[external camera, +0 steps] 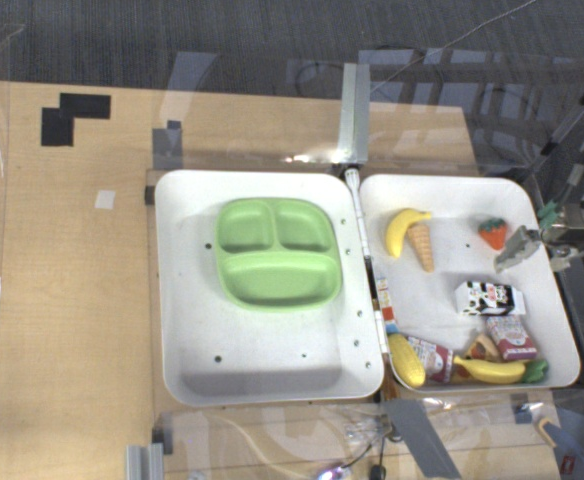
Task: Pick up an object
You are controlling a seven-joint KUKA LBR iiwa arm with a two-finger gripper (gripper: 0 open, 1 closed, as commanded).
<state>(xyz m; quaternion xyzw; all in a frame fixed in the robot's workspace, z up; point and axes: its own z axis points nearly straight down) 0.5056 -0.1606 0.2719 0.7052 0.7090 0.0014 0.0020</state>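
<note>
In the right bin (542, 298) lie a banana (402, 230) touching an orange cone (422, 245), a strawberry (492, 232), a black-and-white carton (489, 297), and along the near edge a corn cob (406, 359), small packets (513, 338) and a second banana (489, 370). The claw (520, 245) hangs over the bin's right side just beside the strawberry, nothing visible between its fingers; whether they are spread or pressed together I cannot tell. The left bin (187, 298) on the table (62, 298) holds a green divided plate (276, 252).

a green divided plate (277, 253) sits in the left white bin (187, 298) on the wooden bench (62, 298).
</note>
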